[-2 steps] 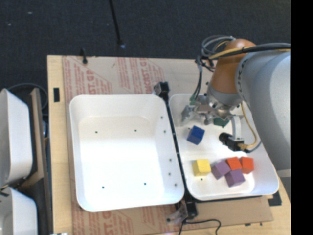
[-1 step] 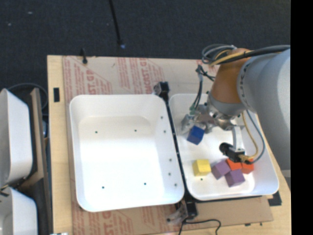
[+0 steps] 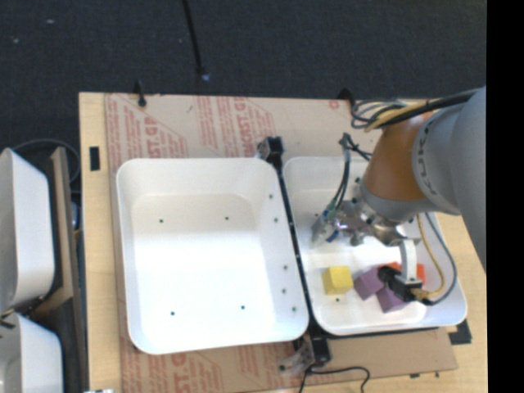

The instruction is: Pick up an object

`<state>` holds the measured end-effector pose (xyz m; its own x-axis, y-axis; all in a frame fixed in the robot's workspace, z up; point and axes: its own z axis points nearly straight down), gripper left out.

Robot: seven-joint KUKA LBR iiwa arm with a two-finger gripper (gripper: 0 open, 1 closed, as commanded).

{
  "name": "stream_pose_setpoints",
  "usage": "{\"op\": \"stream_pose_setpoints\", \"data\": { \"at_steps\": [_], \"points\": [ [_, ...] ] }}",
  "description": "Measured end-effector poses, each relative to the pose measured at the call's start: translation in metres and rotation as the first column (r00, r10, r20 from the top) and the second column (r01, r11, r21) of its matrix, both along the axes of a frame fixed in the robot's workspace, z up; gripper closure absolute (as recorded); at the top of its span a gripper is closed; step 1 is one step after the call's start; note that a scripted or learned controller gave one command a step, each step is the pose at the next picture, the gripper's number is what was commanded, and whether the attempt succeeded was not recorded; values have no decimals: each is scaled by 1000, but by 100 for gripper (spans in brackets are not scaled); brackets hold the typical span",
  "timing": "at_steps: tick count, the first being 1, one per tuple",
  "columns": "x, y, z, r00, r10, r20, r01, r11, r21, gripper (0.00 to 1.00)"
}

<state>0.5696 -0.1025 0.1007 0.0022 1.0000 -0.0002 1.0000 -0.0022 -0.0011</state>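
Yellow cube-shaped block (image 3: 336, 280) lying just below the fingers (image 3: 323, 229) in the camera view, toward the near rim of the shallow white right-hand bin (image 3: 315, 182), apart from them. Just right of it, a squat purple block (image 3: 368, 283), almost touching, and a longer purple block (image 3: 390, 299) beyond, nearer the bin's corner. Further right of the fingers, a small orange-red piece (image 3: 408, 260), partly hidden by cabling. Well left of the fingers, across the dividing rims, the shallow white left-hand bin (image 3: 205, 252).

Silvery two-finger gripper (image 3: 340, 232) hanging low over the right-hand bin's floor, under the grey arm with its orange band (image 3: 393, 166). Fingers seemingly apart with nothing between them, though small and blurred.

Judged step: settling on one object and closing in on it. Best candidate, probably the Yellow cube-shaped block: nearest the fingers, with bare floor on its left and far sides.

Shift toward the near rim until centred above it. Keep the fingers spread wider than the block. Turn the wrist to straddle the two free sides, clear of the squat purple block. Descend straight to the floor, then close and lift vertically. Avoid a slanted approach, likely to nudge the block against its purple neighbour or the bin wall.
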Motion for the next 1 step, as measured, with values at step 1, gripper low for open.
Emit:
{"op": "stream_pose_setpoints", "data": {
  "at_steps": [1],
  "points": [
    [1, 1, 0, 1000, 1, 2, -1, 1000, 0, 0]
  ]
}}
